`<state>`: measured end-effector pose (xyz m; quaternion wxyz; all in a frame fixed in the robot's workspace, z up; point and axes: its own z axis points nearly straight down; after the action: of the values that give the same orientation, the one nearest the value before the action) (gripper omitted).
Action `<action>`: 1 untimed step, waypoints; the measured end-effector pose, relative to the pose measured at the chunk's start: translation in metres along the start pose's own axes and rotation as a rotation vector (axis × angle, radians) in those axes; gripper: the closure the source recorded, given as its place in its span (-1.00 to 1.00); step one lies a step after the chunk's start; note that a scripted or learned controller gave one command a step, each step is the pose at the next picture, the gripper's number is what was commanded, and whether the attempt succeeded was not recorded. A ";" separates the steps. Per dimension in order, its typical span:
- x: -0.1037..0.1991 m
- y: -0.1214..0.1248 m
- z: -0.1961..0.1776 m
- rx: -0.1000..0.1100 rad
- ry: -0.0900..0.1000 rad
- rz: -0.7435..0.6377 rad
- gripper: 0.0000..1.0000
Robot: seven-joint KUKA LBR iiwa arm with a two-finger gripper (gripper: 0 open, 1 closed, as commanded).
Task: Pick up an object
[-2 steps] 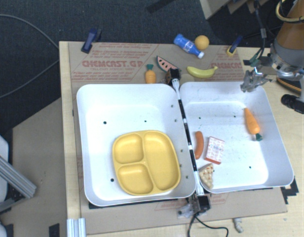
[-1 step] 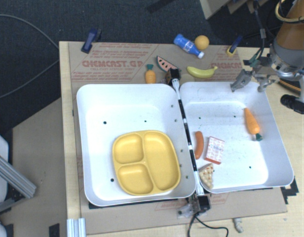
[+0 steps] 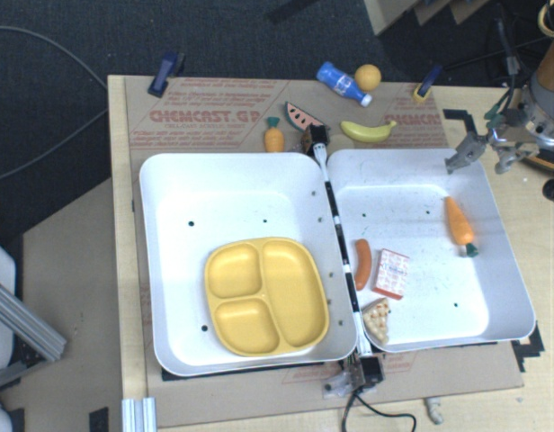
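The right bin holds an orange carrot near its right side. Along its left wall lie a sausage, a red-and-white packet and a speckled cracker-like piece. My gripper hangs over the bin's far right corner, up and to the right of the carrot. It is open, with its fingers spread and nothing between them.
A yellow divided plate lies in the left bin. Behind the bins, on the board, are a banana, a blue bottle, an orange ball, a watermelon slice and a small orange toy. Blue clamps grip the board's far edge.
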<state>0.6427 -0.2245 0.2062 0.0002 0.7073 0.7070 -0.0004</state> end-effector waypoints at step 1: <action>0.011 -0.008 0.122 0.001 0.007 -0.003 -1.00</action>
<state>0.6350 -0.2134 0.0842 -0.0025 0.7062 0.7080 0.0015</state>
